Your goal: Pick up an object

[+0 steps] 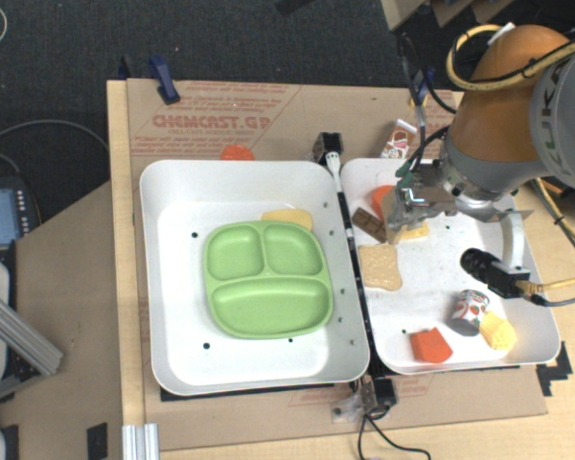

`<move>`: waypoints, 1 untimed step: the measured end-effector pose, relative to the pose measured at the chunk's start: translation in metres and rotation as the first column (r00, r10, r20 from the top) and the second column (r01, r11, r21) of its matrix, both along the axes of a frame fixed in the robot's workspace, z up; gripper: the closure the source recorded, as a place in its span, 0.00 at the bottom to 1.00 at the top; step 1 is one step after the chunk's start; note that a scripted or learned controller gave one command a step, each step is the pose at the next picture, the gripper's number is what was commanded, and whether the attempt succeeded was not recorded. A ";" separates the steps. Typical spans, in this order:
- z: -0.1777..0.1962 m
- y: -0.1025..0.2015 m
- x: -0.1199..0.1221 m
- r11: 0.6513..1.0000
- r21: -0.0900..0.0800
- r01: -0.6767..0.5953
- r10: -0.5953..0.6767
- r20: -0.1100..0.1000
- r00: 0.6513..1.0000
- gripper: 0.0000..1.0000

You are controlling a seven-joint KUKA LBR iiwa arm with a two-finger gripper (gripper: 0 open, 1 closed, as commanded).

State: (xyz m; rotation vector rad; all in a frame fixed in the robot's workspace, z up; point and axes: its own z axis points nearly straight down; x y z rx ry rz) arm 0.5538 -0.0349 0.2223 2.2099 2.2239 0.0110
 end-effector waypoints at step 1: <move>-0.038 -0.057 0.014 1.000 -0.001 0.009 -0.009 -0.011 1.000 1.00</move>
